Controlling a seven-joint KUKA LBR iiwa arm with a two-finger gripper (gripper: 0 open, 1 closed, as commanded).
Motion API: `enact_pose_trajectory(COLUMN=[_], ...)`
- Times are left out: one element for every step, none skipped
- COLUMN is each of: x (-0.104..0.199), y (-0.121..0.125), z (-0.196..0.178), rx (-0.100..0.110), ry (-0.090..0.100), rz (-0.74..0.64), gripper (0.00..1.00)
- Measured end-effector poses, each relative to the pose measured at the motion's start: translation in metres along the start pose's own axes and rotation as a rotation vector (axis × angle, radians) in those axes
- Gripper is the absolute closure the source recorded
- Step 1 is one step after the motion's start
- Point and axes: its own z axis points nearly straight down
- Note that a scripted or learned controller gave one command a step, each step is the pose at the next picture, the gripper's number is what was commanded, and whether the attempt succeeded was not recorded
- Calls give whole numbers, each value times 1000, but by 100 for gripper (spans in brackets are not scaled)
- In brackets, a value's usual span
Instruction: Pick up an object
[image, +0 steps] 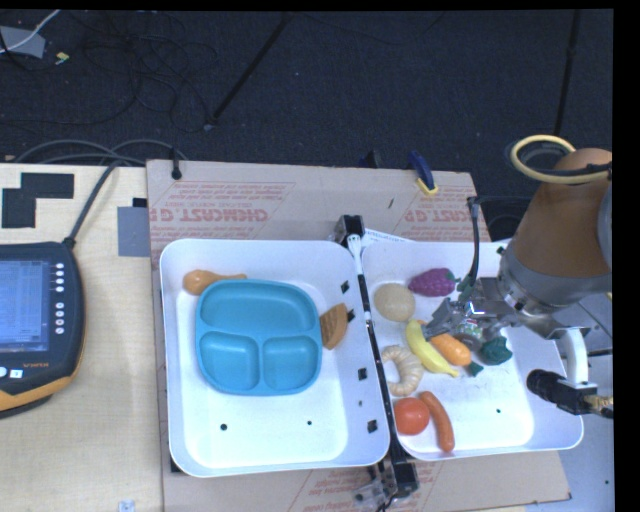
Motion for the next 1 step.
enact_pose_trajectory(x=[6], y=[23], z=[129], rx=[-1], ry=[4], rz=[0], gripper=[0])
